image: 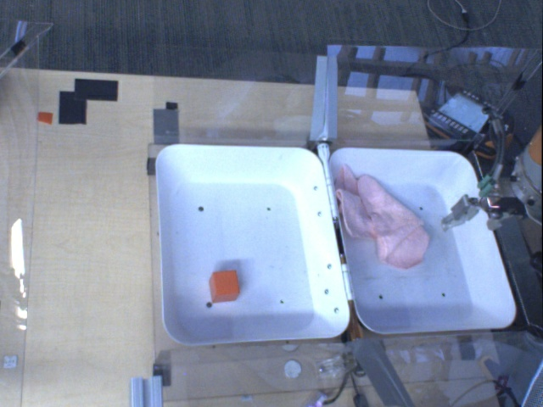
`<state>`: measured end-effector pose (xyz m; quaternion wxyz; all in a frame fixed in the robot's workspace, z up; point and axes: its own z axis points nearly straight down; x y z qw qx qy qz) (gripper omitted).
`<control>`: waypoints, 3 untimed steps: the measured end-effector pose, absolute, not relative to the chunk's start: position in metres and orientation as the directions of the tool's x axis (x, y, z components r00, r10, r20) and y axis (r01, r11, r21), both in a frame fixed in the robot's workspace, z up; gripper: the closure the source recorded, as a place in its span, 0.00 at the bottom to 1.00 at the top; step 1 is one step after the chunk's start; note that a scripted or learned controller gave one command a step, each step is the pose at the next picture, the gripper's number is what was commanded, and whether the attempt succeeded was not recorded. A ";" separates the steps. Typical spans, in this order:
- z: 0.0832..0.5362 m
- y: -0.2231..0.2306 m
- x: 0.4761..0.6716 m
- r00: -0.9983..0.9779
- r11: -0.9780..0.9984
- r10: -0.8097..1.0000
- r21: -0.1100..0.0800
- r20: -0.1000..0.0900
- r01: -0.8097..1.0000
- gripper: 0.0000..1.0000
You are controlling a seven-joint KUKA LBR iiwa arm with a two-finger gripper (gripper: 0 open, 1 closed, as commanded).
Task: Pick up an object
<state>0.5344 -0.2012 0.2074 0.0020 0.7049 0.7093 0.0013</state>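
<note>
Gripper (462, 213) hangs over the right bin's (441, 316) right side with nothing between its fingers, though how far apart they sit is too small and blurred to tell. Pink cloth (383, 219) lies crumpled just to its left in that bin; orange block (225, 286) sits well away, left and lower, in the left bin (246, 329).

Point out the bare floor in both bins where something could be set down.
Left bin: bare everywhere except its near-left part, where the orange block sits. Right bin: the pink cloth crowds the far-left and middle; free floor runs along the near edge. The gripper hangs over the right side.
</note>
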 end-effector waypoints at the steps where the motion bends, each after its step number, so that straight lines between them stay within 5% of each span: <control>1: 0.102 -0.133 0.549 -0.043 0.043 0.999 0.004 0.000 0.999 0.00; 2: 0.091 -0.094 0.549 -0.149 0.149 0.989 0.017 -0.005 0.989 0.00; 3: 0.091 -0.113 0.531 -0.146 0.146 0.989 0.018 -0.004 0.989 0.00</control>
